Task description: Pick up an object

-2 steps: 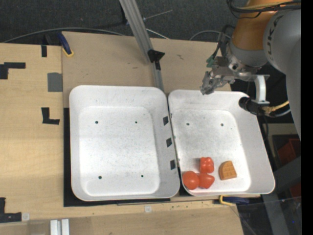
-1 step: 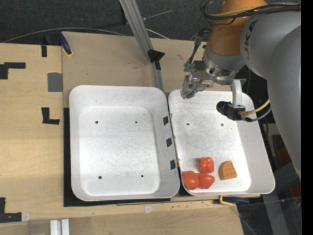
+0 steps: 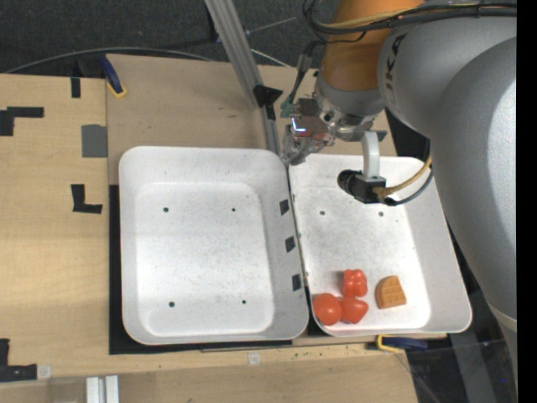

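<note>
Several small objects lie in the near part of the right bin [image 3: 419, 225]: a red pepper-like piece [image 3: 354, 282], a red round piece [image 3: 327, 310] by the near left corner, another red piece [image 3: 355, 311] touching both of them, and an orange-brown ridged piece [image 3: 390, 292] to their right. My gripper [image 3: 296, 147] hangs over the far left corner of the right bin, close to the wall between the two bins and well away from the objects. I see nothing held in it.
The left bin [image 3: 134, 225] sits alongside, joined to the right one by a grey divider with black clips [image 3: 289, 243]. A slanted metal pole [image 3: 239, 49] rises behind the bins. The grey arm [image 3: 470, 99] looms over the right side.
</note>
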Available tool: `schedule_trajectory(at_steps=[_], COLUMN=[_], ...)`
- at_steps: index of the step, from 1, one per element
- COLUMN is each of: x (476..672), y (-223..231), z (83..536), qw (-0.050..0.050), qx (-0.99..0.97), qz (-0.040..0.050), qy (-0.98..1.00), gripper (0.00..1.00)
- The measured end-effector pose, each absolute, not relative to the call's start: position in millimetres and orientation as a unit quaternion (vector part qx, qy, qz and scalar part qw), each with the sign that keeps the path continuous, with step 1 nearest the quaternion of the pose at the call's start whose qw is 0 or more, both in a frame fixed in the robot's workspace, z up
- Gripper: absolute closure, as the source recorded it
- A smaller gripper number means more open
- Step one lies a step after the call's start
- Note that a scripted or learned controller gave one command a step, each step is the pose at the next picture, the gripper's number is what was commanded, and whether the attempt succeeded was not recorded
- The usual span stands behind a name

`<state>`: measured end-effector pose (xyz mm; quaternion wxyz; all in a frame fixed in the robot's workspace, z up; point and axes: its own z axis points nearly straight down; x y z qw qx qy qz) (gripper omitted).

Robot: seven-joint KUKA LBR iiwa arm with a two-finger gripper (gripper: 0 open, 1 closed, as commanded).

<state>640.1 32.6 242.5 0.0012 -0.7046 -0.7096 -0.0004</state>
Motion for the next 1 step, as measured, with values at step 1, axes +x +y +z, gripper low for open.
schedule_trajectory(at_steps=[1], x=[648.3], y=[79.8], z=[237.2], qw=[0.001], qx=[-0.705], qz=[0.0001], qy=[-0.709], gripper=[1.0])
